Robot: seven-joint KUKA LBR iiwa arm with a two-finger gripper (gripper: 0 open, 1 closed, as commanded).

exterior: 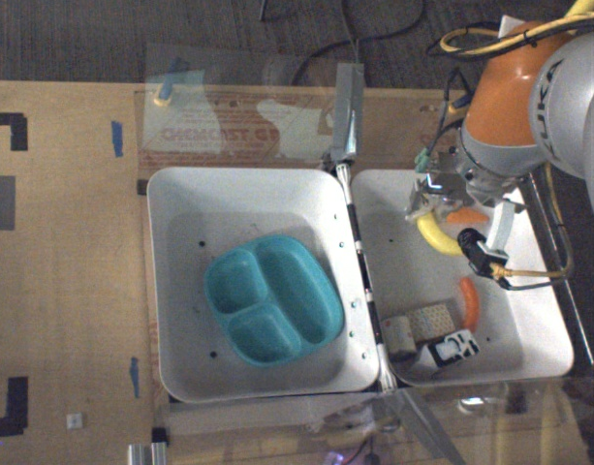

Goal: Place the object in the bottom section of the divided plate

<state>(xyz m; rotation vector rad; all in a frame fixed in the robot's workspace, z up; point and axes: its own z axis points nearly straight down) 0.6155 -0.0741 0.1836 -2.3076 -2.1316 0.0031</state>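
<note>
Banana (pixel 434 234): yellow, curved, lay in right bin (pixel 529 356) near its top, directly under tool (pixel 450 211). Could not tell tool's state, nor whether banana was held. Teal divided plate (pixel 273 298) sat in left bin (pixel 180 211), three sections, tilted. Orange carrot-like piece (pixel 469 301), sponge (pixel 430 319) and small black-and-white item (pixel 455 347) low in right bin. Partial print "CHEMCAST" on clear sheet (pixel 219 124). Brown worktop (pixel 64 260), blue tape (pixel 116 139), dark floor (pixel 132 17).
</note>
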